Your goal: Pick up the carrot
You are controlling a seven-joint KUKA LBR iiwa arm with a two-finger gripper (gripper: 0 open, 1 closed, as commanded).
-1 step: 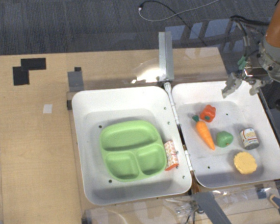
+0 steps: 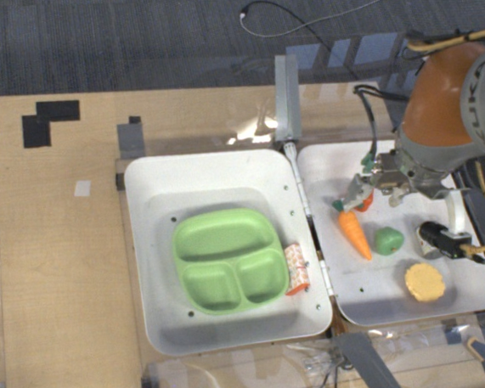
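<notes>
The carrot (image 2: 354, 234) lies in the right bin (image 2: 482, 294), slanting from its green top near the middle of the bin down toward the near edge. The gripper (image 2: 361, 194) sits just above that leafy end — its fingers look spread apart with nothing clamped between them, the tips right at the carrot's top. Beside the carrot on its right rests a small green round piece (image 2: 389, 240), and nearer the front corner a yellow ridged disc (image 2: 424, 282). The grey arm (image 2: 452, 109) with its orange band comes in over the far right side. In the left bin (image 2: 153, 325) sits a green 3-compartment plate (image 2: 230, 259), with a small red-and-white packet (image 2: 296, 268) wedged just beside its right edge.
</notes>
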